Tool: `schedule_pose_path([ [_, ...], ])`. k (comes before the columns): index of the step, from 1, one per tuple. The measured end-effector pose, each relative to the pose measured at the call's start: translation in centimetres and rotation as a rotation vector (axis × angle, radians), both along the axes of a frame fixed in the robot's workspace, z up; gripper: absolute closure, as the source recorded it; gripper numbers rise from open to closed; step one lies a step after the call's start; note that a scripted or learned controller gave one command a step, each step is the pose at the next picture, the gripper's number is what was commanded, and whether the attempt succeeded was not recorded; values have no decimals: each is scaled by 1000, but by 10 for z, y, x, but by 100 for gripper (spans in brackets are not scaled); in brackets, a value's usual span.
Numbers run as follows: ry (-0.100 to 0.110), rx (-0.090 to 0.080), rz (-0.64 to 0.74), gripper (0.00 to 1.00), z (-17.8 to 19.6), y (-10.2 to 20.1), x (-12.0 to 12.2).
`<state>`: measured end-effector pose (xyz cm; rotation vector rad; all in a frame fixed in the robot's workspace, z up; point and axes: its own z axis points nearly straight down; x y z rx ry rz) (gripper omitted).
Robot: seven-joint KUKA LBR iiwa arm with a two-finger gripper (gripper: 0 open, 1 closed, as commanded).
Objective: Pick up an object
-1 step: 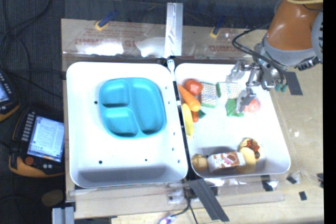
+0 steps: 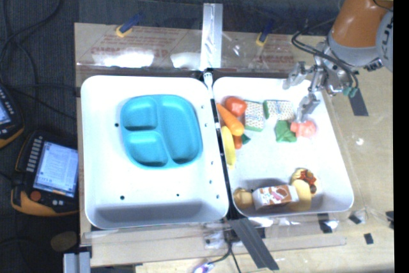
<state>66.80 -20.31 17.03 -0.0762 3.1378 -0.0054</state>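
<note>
My gripper (image 2: pixel 308 105) hangs over the upper right part of the right bin (image 2: pixel 335 156), reaching in from the arm's orange band (image 2: pixel 358 22). Its tip is just above a pink-red toy (image 2: pixel 306 128), with a green piece (image 2: pixel 284 132) to the left of that. Nothing shows as held. Further left lie two checkered packets (image 2: pixel 255 115) (image 2: pixel 278 109), a red tomato (image 2: pixel 234 104), an orange carrot (image 2: pixel 230 119) and a yellow banana (image 2: pixel 228 145). Along the bin's front wall lie a brown labelled bottle (image 2: pixel 276 196) and a small brown-yellow toy (image 2: pixel 304 179).
The left bin (image 2: pixel 102 188) holds a blue divided tray (image 2: pixel 160 130). A divider ridge (image 2: pixel 214 137) separates the two bins. A clear plastic sheet (image 2: pixel 192 48) lies behind them. A handheld pendant (image 2: pixel 48 169) rests off the bench at left.
</note>
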Motion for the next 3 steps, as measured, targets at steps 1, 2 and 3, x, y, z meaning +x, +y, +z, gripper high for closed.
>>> schedule_pose_path([
  [1,-5,-5,0,100,11,0,2],
  [2,-5,-5,0,0,11,1,2],
  [3,5,3,-42,0,-78,82,0],
])
